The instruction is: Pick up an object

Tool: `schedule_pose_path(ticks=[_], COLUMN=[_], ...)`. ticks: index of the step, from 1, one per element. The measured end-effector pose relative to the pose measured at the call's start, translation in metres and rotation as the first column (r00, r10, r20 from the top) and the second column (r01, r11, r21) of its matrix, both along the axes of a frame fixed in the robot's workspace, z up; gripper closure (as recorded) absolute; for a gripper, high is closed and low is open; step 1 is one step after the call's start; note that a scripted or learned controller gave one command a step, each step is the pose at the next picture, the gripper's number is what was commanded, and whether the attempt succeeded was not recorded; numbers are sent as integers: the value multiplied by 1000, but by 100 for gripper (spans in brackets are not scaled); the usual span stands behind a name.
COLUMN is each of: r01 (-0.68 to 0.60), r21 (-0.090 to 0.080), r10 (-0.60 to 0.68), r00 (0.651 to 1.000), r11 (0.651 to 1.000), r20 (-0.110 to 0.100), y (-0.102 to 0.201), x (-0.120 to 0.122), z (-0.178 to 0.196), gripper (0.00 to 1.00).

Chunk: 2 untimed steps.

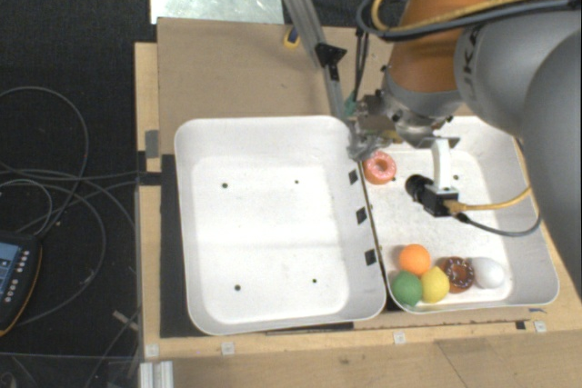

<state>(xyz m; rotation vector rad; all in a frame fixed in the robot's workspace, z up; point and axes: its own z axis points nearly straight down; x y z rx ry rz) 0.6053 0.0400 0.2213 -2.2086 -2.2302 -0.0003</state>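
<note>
Arm (pixel 509 41) cut off by the right and top edges. Jaws lost in the wrist's clutter above the pink doughnut (pixel 379 167); open or shut, impossible to tell. Far part of the right bin (pixel 532 286) hidden under the arm. Green ball (pixel 407 288) partly covered by the yellow one (pixel 436 284). Handheld device (pixel 16 273) on the floor cropped by the left edge, its screen too small to read.

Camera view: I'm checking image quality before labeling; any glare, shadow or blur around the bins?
Camera view: lighting even, left bin slightly washed out but its dots readable; soft shadow under the arm beside the pink donut; fruit cluster crisp, orange clear; the nearby arm looks large and softly focused.
</note>
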Motion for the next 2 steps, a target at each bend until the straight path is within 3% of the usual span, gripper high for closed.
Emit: schedule_pose_path(ticks=[1, 2], r01=[0, 7], r21=[0, -1], r10=[0, -7], r00=[1000, 1000], r11=[1000, 1000], r20=[0, 2], y=[47, 44], x=[-15, -15], z=[-3, -3], gripper=[100, 0])
